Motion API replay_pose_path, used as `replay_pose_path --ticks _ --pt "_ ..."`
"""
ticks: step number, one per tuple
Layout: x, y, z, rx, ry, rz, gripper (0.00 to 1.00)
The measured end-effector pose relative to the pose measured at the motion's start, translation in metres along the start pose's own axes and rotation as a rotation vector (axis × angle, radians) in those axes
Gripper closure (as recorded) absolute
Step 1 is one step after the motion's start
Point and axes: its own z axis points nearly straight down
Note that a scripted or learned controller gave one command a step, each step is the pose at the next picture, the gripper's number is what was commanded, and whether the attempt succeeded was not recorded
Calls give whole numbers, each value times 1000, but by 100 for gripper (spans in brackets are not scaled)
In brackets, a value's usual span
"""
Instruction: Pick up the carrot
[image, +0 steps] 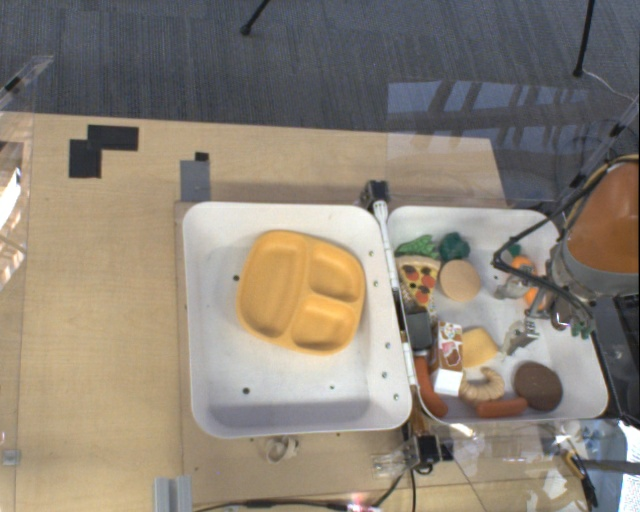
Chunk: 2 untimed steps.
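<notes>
camera view is looking down at a slant on a pale wooden surface (100, 330) that is carrying two shallow white bins side by side. black tape marks (100, 148) and a grey patch (196, 180) are sitting near its far left part, and clear panels are standing along its edges. dark grey carpet (320, 60) is filling the room beyond, with thin black stand legs (585, 35) crossing it.

the left bin (220, 400) is holding a yellow divided plate (300, 290), lying flat near its middle.

the right bin (590, 395) is crowded with toy food: green broccoli (432, 245) at the far left corner, a pizza slice (417, 280) just beside it, a tan round piece (460, 281), a yellow cheese wedge (480, 347), a brown round patty (538, 386), a shrimp (484, 380) and red sausages (500, 407) along the near edge.

the arm is reaching in from the right, its orange band (608, 225) hanging over the bin's right side. the gripper (535, 320) is hovering low over the right part of that bin, pointing down; i cannot tell how wide the jaws are standing.

the carrot (522, 268), orange with a green top, is lying by the far right part of the right bin, just beside the wrist and partly hidden by it. whether the gripper is touching it is unclear.

cables (430, 455) are trailing along the near edge of the surface.
</notes>
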Motion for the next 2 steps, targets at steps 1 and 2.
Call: replay_pose_path --ticks 1,2 --pt "-16 2 0 1 -2 189 0" --pt "-52 11 2 -3 2 516 0"
